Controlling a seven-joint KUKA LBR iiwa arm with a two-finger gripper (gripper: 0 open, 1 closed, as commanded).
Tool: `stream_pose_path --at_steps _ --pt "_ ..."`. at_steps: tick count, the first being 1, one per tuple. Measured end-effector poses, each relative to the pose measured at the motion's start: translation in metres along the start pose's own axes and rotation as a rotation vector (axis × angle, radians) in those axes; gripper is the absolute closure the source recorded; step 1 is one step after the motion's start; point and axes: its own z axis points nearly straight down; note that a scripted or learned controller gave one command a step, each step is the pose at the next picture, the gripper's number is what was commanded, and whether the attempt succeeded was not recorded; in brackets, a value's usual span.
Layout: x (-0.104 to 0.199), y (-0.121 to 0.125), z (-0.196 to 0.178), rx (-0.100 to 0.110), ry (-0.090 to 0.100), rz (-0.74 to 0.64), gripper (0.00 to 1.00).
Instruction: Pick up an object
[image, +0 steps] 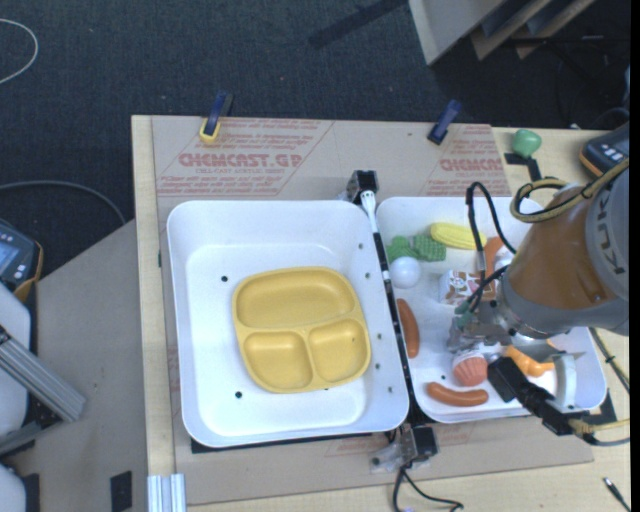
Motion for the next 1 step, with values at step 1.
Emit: stream_pose_path --at_steps 1 --pt "0.0084 0.0077 -0.0517 -0.006 -0.002 -0.005 1.0"
